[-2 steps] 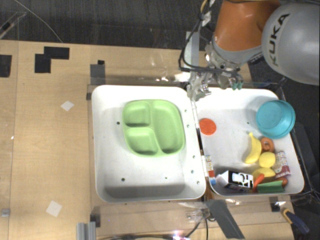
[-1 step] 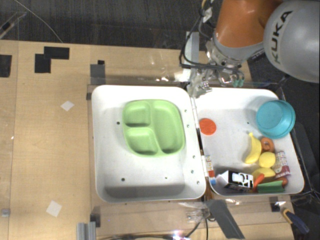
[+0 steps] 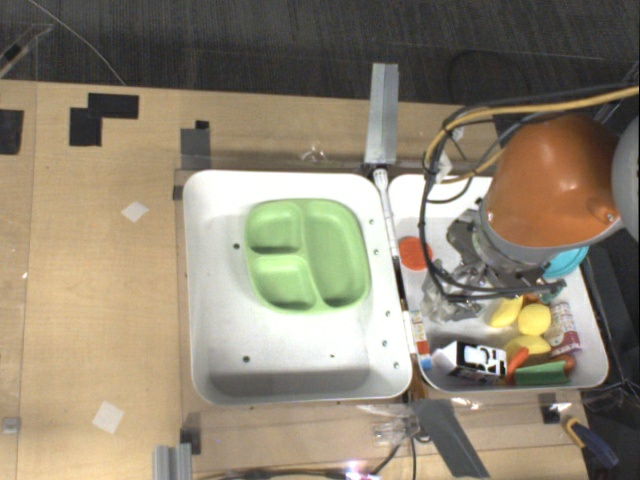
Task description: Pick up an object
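Yellow objects [image 3: 524, 318], a red-and-green item [image 3: 540, 370] and a black-and-white item [image 3: 480, 358] lay clustered in the right bin [image 3: 598, 360], near side.

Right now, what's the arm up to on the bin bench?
The arm has reached in over the right bin, its gripper low among a pile of small objects, including a yellow toy and a black-and-white box. No object shows between its fingers. The left bin holds a green divided tray.
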